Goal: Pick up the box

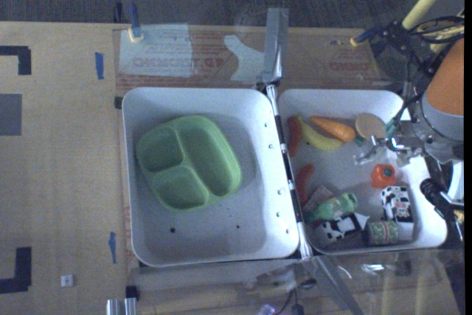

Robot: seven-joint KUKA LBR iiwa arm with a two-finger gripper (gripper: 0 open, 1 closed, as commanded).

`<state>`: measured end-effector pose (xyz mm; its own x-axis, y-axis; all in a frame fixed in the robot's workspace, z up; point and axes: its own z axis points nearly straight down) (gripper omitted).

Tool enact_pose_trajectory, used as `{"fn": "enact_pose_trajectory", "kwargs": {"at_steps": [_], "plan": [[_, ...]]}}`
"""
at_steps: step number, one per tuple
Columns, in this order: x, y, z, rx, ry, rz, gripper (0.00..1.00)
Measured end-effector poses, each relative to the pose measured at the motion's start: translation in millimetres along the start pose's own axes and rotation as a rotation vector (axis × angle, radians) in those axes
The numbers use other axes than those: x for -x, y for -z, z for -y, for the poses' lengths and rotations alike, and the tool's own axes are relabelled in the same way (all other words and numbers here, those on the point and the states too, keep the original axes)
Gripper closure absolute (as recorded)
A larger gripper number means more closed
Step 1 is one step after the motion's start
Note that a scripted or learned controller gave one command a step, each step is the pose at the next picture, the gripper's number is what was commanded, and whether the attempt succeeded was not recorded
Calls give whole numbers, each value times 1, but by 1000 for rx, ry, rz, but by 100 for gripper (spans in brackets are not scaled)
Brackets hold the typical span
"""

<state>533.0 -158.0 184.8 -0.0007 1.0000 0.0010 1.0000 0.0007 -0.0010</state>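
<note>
Toward the right of the frame, the shallow white right-hand bin (346,108) holds a scatter of small items, and the grey arm with its orange band (447,88) leans in over its upper right corner. Its two-finger gripper (380,145) hangs above the bin's upper middle, metal parts pointing left; whether it is spread or closed I cannot tell, and I see nothing caught in it.

A small black-and-white patterned box (396,203) sits near the bin's right wall, below the gripper and apart from it. Just above the box lies a small orange round toy (383,175). A second black-and-white patterned carton (341,226) lies along the bottom wall, with a green bottle-shaped toy (333,205) just above it and a green patterned can (383,232) beside it. A yellow banana (318,138) and an orange carrot (333,128) rest near the top.

Left of centre, the other white bin (140,232) carries a green divided plate (189,161).
</note>
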Motion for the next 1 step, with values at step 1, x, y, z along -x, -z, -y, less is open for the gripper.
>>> {"fn": "enact_pose_trajectory", "kwargs": {"at_steps": [1], "plan": [[-62, -94, -1, 3, 3, 1, 0]]}}
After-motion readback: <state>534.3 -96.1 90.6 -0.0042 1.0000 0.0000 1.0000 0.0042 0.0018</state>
